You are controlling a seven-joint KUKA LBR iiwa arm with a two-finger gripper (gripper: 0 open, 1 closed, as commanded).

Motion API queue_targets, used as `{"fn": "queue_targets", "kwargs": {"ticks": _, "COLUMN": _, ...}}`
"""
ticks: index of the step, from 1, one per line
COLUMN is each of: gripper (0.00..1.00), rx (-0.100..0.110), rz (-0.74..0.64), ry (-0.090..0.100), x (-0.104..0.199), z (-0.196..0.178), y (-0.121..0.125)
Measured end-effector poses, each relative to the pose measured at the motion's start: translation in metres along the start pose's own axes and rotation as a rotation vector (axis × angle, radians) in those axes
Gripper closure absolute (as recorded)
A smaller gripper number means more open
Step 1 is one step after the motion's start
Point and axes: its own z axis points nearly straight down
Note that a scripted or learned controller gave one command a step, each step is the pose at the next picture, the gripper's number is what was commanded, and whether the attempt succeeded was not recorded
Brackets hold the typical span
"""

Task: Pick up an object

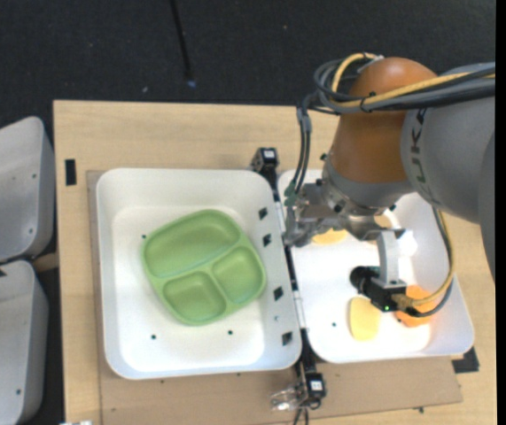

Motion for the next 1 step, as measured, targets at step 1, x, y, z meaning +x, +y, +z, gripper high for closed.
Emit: {"fn": "queue_targets", "kwargs": {"ticks": 1, "gripper": 1.00, "rx": 0.003, "rz": 0.002, "ry": -0.001, "x": 0.0449, "z": 0.0028, "y": -0.0181}}
